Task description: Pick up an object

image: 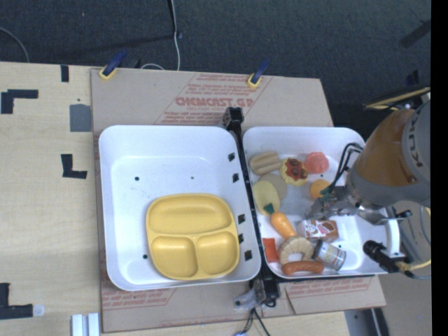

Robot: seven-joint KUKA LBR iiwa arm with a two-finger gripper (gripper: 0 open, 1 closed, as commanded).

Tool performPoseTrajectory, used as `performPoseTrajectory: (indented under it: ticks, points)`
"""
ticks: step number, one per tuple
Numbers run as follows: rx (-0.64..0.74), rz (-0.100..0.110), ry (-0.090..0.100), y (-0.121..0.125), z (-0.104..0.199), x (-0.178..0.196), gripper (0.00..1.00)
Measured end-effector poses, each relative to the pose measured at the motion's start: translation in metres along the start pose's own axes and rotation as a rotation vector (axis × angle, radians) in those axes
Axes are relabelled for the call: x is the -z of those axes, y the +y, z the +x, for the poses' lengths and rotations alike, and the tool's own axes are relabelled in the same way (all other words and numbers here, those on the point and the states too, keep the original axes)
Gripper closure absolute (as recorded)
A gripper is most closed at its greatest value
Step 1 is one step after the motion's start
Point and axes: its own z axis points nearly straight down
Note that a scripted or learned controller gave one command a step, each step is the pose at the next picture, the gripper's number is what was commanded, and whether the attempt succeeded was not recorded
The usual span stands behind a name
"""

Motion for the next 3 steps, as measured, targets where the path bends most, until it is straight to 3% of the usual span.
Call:
performPoseTrajectory:
  ticks: [1,2,3]
  points:
    - [0.0,0.001,0.0,-0.0002,0.0,-0.0006,0.0]
    - [0.001,0.002,0.002,-0.0003,0.0009,0.0089,1.0]
    - [0.001,0.002,0.002,-0.0003,0.0009,0.0085,0.0]
